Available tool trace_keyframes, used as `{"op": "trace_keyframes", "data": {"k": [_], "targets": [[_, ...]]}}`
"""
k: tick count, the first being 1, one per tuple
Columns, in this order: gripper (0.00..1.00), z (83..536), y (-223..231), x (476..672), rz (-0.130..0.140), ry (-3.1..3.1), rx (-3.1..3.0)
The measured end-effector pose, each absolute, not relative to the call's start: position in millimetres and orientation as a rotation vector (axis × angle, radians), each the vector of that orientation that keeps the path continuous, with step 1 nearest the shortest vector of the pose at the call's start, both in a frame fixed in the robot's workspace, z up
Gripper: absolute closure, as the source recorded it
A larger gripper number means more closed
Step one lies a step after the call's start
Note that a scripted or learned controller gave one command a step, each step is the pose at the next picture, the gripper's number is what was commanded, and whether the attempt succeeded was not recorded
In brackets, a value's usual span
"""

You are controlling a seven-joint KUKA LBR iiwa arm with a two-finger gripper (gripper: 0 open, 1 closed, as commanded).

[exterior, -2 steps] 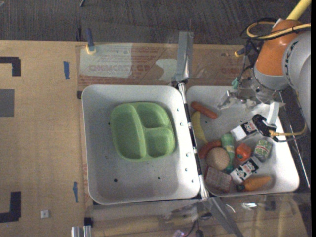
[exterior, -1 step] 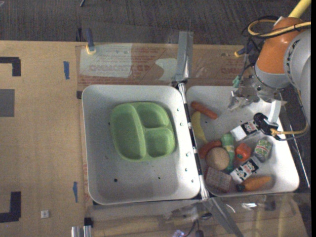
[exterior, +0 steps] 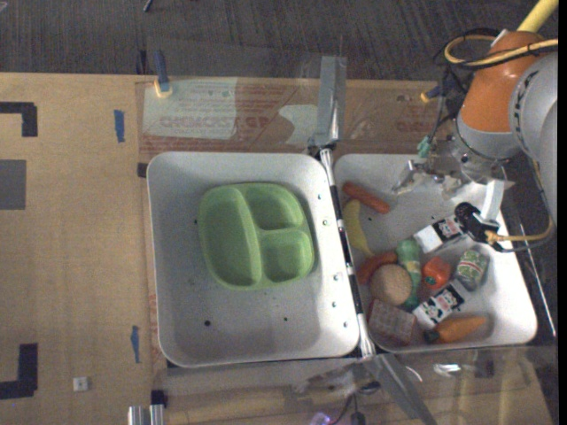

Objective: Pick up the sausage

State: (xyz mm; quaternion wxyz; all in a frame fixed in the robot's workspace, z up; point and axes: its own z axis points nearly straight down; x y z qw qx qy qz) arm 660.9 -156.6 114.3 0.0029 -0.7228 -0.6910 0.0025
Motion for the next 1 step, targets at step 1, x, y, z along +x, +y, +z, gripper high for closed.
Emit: {"op": "trace_keyframes", "data": {"k": [1], "targets": [[0.00, 84.5, -124.9, 667.6, 0.001, -2.341, -2.096]]}}
